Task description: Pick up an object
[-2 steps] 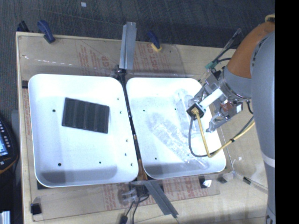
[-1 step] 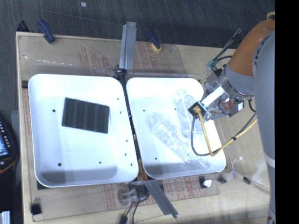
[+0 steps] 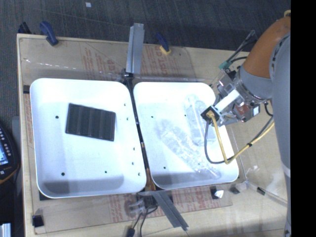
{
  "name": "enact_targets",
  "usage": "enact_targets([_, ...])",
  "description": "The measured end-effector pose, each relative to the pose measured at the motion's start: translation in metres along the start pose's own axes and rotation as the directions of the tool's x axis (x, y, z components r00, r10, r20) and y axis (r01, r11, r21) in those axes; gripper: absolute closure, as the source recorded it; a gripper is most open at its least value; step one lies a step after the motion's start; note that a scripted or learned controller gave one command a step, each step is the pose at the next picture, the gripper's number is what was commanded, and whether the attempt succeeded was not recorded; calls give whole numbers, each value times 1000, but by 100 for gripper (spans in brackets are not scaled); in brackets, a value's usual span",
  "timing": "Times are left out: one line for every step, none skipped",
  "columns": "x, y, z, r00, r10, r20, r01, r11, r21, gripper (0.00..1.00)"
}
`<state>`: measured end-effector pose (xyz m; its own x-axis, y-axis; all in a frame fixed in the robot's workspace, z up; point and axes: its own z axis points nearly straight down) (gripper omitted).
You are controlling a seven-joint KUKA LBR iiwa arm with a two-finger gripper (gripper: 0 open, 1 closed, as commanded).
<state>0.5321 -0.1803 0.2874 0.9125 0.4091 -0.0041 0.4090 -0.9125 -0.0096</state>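
Lying in the right bin (image 3: 148, 132), toward its near corner, the clear plastic pieces (image 3: 185, 137) look light, thin and slick; I judge they would flex or slide under a pinch, so an edge or a crumpled fold offers the best hold. Across in the left bin (image 3: 44, 132), the dark ribbed pad (image 3: 91, 122) seems flat and stiffer, best taken at an edge. The end effector (image 3: 213, 113) hangs over the right bin's far side; whether it is clenched or released, I cannot tell.
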Motion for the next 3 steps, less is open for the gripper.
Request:
enact_targets([1,-1,-9,1000,-11,2,11,1000,2,100])
enact_targets([27,-40,-83,982,187,-8,-187,982,-8,100])
enact_targets([29,-41,-93,984,177,-8,-177,984,-8,100])
